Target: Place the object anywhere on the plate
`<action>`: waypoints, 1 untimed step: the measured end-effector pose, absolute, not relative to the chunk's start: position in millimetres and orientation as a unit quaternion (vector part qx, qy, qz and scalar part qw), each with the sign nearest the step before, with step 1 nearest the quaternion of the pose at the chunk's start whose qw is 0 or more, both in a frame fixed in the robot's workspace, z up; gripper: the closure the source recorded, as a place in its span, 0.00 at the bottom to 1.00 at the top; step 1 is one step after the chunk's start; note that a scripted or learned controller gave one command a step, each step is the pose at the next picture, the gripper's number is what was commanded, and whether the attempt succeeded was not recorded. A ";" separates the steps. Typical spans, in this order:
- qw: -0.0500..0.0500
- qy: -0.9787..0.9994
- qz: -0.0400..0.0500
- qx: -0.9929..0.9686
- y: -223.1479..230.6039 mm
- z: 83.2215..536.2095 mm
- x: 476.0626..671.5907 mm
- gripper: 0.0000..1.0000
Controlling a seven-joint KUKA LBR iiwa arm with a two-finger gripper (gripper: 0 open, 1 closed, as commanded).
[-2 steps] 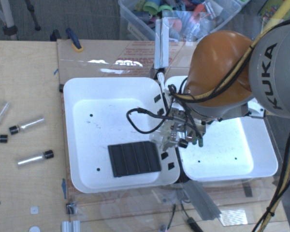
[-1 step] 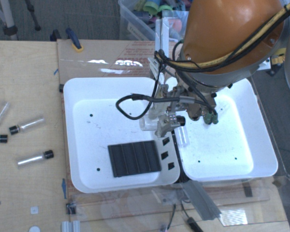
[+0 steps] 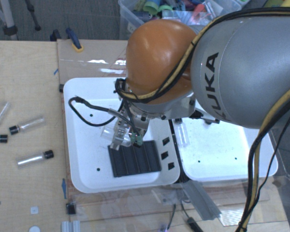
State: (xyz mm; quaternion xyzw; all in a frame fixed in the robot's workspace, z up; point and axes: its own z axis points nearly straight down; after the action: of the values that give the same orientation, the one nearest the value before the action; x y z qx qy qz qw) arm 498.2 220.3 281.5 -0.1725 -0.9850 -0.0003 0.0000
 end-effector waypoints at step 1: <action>-0.002 -0.998 -0.001 -0.068 226.0 342.5 479.5 1.00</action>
State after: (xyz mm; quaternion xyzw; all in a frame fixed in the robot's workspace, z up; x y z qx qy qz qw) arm 479.5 226.0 342.5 -0.0682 -0.9977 -0.0014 -0.0023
